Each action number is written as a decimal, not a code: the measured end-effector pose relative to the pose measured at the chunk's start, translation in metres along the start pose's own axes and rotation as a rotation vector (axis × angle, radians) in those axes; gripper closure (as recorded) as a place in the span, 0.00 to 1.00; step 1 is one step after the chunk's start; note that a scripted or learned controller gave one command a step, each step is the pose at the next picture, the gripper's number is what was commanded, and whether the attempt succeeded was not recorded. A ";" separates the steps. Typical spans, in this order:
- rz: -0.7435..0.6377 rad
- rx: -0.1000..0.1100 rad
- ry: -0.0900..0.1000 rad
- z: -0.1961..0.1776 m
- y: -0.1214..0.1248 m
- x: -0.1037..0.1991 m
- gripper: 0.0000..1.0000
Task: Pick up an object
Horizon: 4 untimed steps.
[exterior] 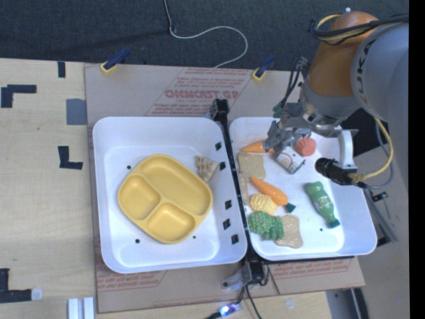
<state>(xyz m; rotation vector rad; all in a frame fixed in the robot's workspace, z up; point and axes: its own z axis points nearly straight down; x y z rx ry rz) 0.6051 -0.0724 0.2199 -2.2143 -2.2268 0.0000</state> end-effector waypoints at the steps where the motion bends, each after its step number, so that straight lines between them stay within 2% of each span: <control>1: 0.002 0.001 0.000 -0.011 -0.004 0.054 1.00; 2: 0.003 0.001 -0.001 -0.011 -0.003 0.089 1.00; 3: 0.003 0.001 -0.001 -0.007 0.010 0.085 1.00; 4: 0.005 0.002 -0.001 -0.011 -0.004 0.087 1.00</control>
